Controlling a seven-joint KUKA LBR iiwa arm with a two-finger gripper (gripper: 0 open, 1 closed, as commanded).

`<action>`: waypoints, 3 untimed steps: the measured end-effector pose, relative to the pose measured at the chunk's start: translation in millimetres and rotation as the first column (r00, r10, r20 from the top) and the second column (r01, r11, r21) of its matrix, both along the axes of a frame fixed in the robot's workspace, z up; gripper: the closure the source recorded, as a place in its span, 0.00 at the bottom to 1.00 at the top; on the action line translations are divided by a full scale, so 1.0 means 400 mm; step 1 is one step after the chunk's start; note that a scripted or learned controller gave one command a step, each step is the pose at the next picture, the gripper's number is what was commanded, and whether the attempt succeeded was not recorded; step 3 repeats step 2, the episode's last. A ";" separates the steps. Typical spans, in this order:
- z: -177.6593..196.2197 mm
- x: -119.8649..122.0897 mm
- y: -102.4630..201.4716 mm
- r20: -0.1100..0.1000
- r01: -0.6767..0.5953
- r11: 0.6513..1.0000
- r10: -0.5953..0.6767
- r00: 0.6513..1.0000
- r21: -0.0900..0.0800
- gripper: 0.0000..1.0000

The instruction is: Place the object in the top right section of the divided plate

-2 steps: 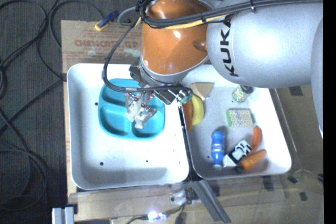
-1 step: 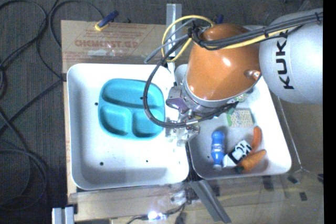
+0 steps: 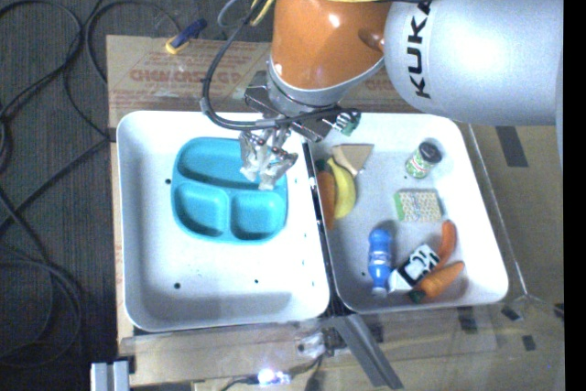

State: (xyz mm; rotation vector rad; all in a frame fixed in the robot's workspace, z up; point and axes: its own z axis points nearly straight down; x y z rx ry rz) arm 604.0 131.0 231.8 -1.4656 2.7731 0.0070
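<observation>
A blue divided plate [image 3: 203, 162] lies in the left white bin [image 3: 156, 270], with one long section at the top and two smaller ones below. My gripper [image 3: 265, 163] hangs over the plate's right side, about where the top section meets the lower right one. The orange wrist band and grey arm above it hide part of the plate's top right corner. I cannot make out whether anything is held at the gripper tip.
The right bin [image 3: 485, 224] holds a banana [image 3: 344, 190], a tan wedge [image 3: 353, 156], a green jar [image 3: 423, 158], a green sponge [image 3: 418, 204], a blue bottle [image 3: 379, 257], a black-and-white box [image 3: 418, 264] and two carrots [image 3: 440, 277]. Cables lie on the floor to the left.
</observation>
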 end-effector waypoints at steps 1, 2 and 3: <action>0.188 0.019 -0.083 0.001 -0.066 0.998 0.066 0.998 -0.002 1.00; 0.041 0.017 -0.113 0.000 -0.469 0.883 0.469 0.883 -0.003 1.00; 0.041 0.017 -0.113 0.000 -0.469 0.883 0.469 0.883 -0.003 1.00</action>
